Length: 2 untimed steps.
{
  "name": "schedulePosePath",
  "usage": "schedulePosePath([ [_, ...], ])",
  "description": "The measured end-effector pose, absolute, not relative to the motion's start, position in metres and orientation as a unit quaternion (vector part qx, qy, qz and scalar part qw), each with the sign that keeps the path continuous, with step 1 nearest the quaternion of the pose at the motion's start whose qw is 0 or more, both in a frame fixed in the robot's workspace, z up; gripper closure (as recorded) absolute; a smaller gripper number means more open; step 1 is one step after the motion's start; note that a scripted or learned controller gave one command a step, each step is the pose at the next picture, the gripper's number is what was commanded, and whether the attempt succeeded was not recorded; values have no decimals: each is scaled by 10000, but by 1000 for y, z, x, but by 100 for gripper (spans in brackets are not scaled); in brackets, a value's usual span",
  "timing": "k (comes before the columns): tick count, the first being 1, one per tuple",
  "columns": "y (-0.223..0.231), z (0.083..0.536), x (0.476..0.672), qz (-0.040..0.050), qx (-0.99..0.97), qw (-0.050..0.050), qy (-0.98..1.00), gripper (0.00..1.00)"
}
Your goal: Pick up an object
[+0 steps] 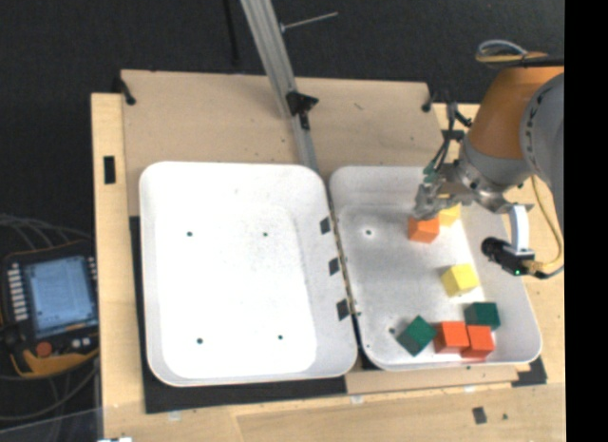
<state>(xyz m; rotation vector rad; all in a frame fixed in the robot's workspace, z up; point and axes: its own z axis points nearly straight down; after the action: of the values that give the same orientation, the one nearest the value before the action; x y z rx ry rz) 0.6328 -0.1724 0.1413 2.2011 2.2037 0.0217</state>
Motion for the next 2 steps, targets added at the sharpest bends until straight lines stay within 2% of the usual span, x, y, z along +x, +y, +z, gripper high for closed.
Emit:
schedulePosePath([
  [1,-182,191,635,15,7073,33,7069,100],
  [2,-190,240,641,17,7057,37,7085,100],
])
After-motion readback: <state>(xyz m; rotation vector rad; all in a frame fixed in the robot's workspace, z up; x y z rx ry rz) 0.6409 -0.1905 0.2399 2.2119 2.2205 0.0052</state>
